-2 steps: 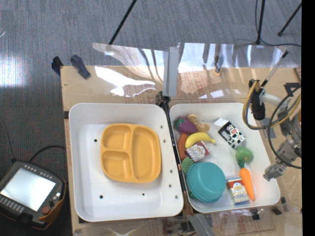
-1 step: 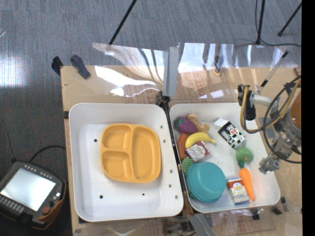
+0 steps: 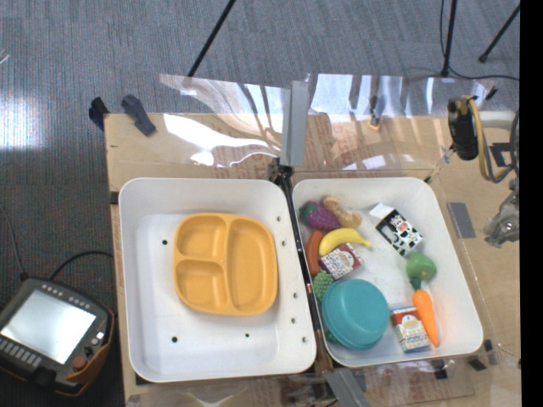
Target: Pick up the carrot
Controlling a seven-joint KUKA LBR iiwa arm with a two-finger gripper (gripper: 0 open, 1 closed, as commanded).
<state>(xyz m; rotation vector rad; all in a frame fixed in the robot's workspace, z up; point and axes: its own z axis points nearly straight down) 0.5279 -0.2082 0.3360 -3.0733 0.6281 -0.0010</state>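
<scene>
The surface (image 3: 212, 147) is a brown board that carries two shallow white bins side by side, with a glossy transparent sheet catching glare along its far edge. The left bin (image 3: 144, 329) holds a yellow divided plate (image 3: 226, 264) with three compartments, lying flat near the bin's middle. The right bin (image 3: 454, 253) is crowded with small things. Largest among them is a teal bowl (image 3: 355, 313), set upside down near the front left of that bin. Behind it lie a yellow banana (image 3: 343, 240), a bunch of purple grapes (image 3: 322, 218), a small red-labelled packet (image 3: 340, 262) and a black-and-white carton (image 3: 399, 231) tilted on its side. A green round fruit (image 3: 420, 267) sits toward the right wall.

The carrot (image 3: 426, 315) lies in the right bin near its front right corner, just in front of the green fruit, its leafy end touching or almost touching that fruit and its orange tip pointing toward the bin's front edge. A small box (image 3: 411, 330) rests just beside it on the left.

The gripper (image 3: 501, 227) is at the far right edge, outside the right bin and over the bare surface, well apart from the carrot, which lies forward and to the left of it. Whether its fingers are spread or closed cannot be told from here.
</scene>
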